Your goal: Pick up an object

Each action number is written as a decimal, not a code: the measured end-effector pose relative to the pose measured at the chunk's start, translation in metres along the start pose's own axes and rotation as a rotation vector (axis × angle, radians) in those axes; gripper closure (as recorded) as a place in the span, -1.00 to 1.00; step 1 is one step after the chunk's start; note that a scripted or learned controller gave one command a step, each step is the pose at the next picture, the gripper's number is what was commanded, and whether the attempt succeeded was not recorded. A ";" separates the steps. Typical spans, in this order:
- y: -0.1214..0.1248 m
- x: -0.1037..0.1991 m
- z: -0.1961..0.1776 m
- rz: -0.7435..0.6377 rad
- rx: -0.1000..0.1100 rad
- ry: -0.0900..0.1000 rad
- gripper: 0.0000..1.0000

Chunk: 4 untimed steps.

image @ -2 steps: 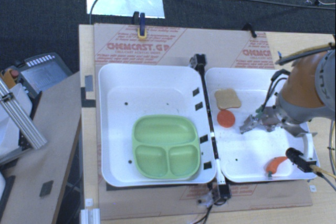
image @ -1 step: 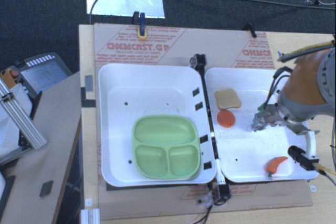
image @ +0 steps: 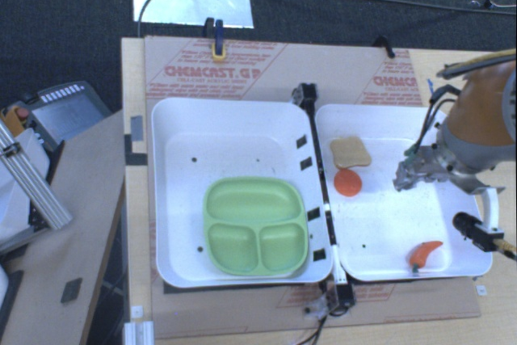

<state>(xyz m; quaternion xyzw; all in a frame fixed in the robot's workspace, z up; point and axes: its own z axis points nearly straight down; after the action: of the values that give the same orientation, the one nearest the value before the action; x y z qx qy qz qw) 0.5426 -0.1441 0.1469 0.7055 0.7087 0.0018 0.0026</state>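
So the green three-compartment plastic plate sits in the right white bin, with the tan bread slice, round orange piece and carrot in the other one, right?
Not quite. The camera view shows the green three-compartment plastic plate in the left white bin. The tan bread slice, round orange piece and carrot lie in the right white bin.

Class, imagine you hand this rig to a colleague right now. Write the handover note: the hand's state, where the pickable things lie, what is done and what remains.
Hand: hangs over the right bin, towards its right side; whether it is open or shut cannot be told, and nothing shows in it.
Things: tan bread slice and round orange piece lie close together at the right bin's left side; orange carrot-like piece lies near its front right corner. Green divided plate sits in the left bin.
Done: nothing picked up yet.
Left: choose one object, close on it, lift it.
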 end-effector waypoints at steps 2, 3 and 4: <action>0.008 -0.007 -0.097 0.000 0.000 0.000 1.00; 0.007 0.050 -0.086 -0.005 0.004 0.003 1.00; 0.013 0.106 -0.095 -0.006 0.004 0.003 1.00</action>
<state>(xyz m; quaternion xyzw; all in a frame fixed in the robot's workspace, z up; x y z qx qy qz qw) 0.5548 -0.0380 0.2416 0.7034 0.7108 0.0016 0.0003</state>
